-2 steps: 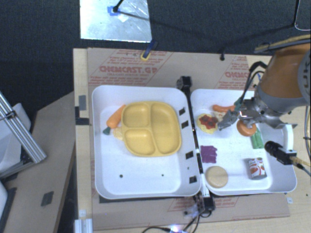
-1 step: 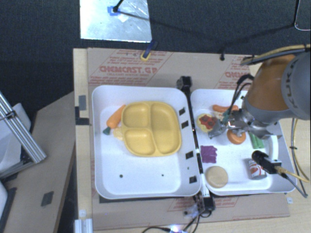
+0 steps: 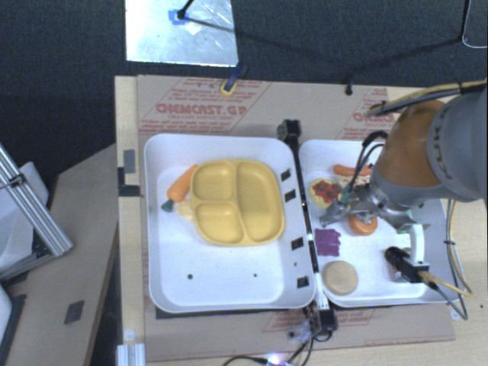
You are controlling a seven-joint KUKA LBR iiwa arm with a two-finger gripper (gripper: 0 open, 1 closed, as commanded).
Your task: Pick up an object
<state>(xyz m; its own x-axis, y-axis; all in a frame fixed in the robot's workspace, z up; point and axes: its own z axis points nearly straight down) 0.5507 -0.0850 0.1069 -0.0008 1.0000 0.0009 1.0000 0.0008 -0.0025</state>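
Observation:
My gripper hangs low over the middle of the right bin. It sits just right of a red and yellow pizza slice and above a purple piece. An orange round piece lies partly under the wrist. An orange sausage lies at the bin's far side, and a tan round bun at its near left corner. I see nothing held.
The left bin holds a yellow divided plate with a carrot and a small pale piece at its left. The grey arm covers the right bin's right side.

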